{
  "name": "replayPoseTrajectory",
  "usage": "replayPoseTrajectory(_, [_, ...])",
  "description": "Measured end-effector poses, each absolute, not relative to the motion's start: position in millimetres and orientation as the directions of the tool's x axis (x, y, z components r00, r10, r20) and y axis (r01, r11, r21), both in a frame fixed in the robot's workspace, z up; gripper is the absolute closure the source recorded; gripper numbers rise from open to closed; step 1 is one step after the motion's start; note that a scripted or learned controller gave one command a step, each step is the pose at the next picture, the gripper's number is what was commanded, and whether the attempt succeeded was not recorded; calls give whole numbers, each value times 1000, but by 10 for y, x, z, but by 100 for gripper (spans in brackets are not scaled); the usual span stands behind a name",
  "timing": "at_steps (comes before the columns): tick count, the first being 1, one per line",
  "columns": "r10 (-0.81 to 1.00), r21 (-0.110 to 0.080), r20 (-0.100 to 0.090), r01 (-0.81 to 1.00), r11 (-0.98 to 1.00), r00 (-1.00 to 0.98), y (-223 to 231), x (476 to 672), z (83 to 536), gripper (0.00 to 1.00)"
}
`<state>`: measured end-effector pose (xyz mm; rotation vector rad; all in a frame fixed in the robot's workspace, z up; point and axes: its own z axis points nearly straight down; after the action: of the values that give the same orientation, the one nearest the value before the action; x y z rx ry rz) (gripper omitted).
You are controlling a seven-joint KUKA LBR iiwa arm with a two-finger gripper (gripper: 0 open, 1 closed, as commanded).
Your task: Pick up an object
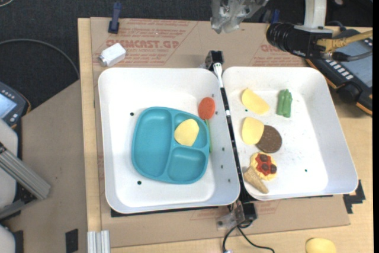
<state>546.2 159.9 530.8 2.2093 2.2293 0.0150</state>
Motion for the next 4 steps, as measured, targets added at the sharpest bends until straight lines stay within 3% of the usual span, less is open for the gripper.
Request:
replayPoseTrajectory(1, [1000,-15,-4,1000,7,-7,2062,4943,4049,100])
replayPoseTrajectory(2, [1000,-10,-3,1000,4,-4,2256,4772,3434,100])
replayPoseTrajectory(3, [1000,16,8,1000,1,-2,2244,4800,4768,100])
replayPoseTrajectory(4, [1000,9,4,1000,2,-2,2244,4794,5393,100])
